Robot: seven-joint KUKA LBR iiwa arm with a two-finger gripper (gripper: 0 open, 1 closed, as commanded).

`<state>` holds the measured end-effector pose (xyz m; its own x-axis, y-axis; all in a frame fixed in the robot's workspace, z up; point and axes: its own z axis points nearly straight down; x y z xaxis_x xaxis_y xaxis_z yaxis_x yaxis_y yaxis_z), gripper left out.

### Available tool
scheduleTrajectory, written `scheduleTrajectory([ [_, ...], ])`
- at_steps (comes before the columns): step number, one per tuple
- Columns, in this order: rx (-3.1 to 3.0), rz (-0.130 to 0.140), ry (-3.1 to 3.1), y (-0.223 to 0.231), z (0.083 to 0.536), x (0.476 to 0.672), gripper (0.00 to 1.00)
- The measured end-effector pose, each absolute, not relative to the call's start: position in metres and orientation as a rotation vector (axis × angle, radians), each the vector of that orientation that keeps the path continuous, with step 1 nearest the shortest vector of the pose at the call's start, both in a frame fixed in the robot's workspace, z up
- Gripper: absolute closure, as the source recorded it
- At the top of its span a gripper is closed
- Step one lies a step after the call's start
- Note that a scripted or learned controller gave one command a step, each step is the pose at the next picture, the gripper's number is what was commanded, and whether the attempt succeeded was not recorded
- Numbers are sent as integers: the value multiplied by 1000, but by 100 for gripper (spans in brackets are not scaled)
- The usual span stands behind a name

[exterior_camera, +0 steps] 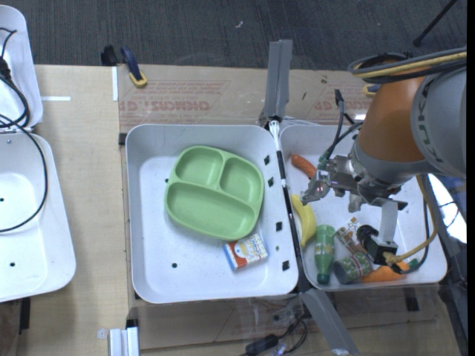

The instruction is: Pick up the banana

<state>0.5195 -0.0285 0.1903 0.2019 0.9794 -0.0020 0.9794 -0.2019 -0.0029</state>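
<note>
Your gripper [315,191]: fingers parted, holding nothing, hovering in right bin [438,269]. Banana [304,219] just below-left of fingertips, against bin wall. Green bottle [323,252] touches banana's lower end. Risk: fingers strike wall or catch bottle instead.

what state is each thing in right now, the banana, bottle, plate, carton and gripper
banana: lying flat in the right bin, at its left wall, not gripped
green bottle: lying on its side beside the banana
green plate: right way up in the left bin
small carton: lying flat, just below the plate
gripper: above the right bin, over the banana's upper end
</note>
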Motion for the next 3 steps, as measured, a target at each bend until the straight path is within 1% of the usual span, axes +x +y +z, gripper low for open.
scheduleTrajectory([
  [1, -2435, 5, -1984, -28, 190, 519, 0],
  [2, -2434, 10, -1984, -30, 198, 520, 100],
  [3, -2434, 10, -1983, -30, 198, 520, 0],
])
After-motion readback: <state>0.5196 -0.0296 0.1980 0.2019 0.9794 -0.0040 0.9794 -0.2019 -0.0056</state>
